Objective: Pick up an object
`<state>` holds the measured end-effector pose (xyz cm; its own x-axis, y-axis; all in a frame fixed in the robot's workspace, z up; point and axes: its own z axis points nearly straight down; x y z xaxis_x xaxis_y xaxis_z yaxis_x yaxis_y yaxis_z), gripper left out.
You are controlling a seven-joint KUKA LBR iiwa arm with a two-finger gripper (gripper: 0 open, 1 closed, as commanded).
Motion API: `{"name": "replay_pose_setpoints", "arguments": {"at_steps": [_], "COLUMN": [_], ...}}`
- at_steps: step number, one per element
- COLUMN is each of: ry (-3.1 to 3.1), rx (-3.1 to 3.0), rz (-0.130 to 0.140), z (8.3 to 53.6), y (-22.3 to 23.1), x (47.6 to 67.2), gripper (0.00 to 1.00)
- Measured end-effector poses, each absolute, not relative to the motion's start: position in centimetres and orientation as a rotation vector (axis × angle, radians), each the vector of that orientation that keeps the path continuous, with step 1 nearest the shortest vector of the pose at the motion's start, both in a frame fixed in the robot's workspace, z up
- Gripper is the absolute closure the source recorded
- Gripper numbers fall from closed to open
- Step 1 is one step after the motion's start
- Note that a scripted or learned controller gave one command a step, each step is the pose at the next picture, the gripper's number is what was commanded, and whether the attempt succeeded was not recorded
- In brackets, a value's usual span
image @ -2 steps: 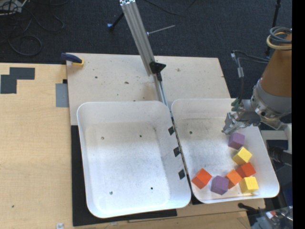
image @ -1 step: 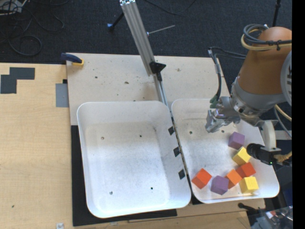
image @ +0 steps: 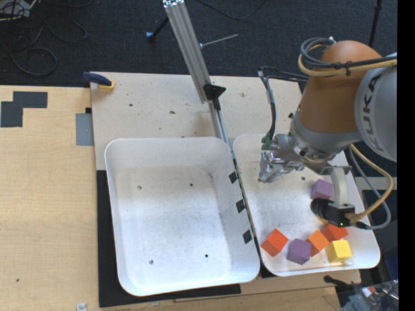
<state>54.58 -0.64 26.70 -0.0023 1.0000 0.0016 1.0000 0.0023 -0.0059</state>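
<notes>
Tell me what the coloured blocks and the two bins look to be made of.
The blocks, such as the orange block and the purple block, look like matte foam or painted wood: flat colour, no glare, soft edges; which one is unclear. The left bin and right bin look like thin moulded white plastic, with rounded corners, raised rims and a dull, speckled, scuffed surface.

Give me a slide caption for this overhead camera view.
KUKA arm's gripper hovers in the right bin, above the coloured blocks clustered at its near end.
</notes>
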Motion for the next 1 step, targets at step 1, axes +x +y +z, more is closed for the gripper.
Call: {"name": "replay_pose_setpoints", "arguments": {"at_steps": [1], "ry": [-2.221], "rx": [-2.214], "rz": [0.006], "z": [24.42], "y": [4.31], "x": [55.57], "gripper": [1.0]}}
